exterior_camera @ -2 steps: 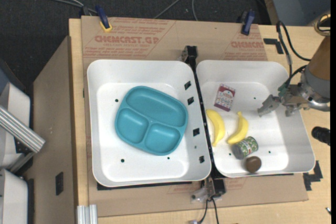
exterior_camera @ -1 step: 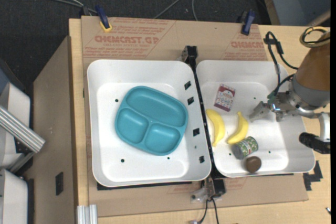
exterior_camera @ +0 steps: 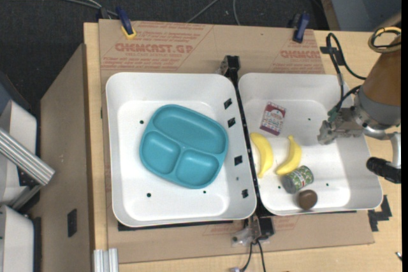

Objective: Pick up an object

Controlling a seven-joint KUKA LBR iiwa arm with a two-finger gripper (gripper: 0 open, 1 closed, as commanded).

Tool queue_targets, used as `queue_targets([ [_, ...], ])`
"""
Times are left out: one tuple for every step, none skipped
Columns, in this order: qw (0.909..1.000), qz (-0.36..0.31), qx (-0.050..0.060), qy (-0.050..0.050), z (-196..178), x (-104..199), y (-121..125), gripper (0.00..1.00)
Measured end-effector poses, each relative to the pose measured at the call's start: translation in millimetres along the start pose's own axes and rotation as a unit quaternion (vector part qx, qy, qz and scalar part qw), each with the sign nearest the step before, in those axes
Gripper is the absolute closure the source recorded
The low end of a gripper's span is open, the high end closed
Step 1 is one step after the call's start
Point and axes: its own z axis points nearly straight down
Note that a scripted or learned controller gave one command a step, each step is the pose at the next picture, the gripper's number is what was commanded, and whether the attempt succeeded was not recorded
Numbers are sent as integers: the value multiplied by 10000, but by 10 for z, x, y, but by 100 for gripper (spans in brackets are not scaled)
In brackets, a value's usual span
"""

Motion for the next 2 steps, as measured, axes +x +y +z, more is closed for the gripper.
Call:
queue_targets([
  [10000, -1, -30, -23, -614, -78, 24, 100],
  [10000, -4, -16, -15, -901, -77, 33, 100],
])
